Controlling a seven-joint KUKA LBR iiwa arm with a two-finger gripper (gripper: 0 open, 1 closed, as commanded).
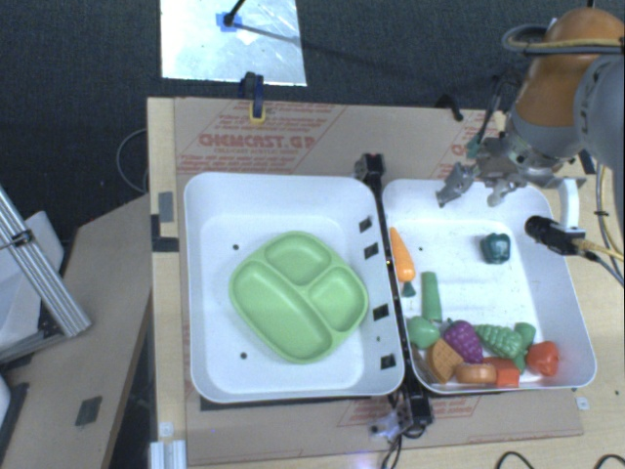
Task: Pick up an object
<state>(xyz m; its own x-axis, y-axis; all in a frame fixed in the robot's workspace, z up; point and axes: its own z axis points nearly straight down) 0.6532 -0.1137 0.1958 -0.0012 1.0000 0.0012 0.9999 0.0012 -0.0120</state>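
Across the surface [107,262] lies a sheet of cardboard [322,130], printed in red with the word "CHEMCAST" followed by characters that look like "G9"; a second, partly hidden line of red print near the arm cannot be read. On the cardboard sit two shallow white bins side by side. The left bin [210,223] carries a green divided plate [298,296] with three compartments, set near its middle. The right bin [557,291] holds the toy food.

The grey arm with its orange band [576,37] reaches in from the right, and the tool [477,188] hangs over the far edge of the right bin with its two fingers spread apart and nothing between them.

A dark green pepper [495,248] lies alone in the right bin, nearer than the tool, slightly to its right and apart from it. An orange carrot [401,254] rests against the bin's left wall, with a green cucumber [430,296] just nearer. Heaped along the near wall are purple grapes [463,340], a green knobbly piece [500,340], an orange wedge [444,360] and a red tomato [543,358], all well apart from the tool.
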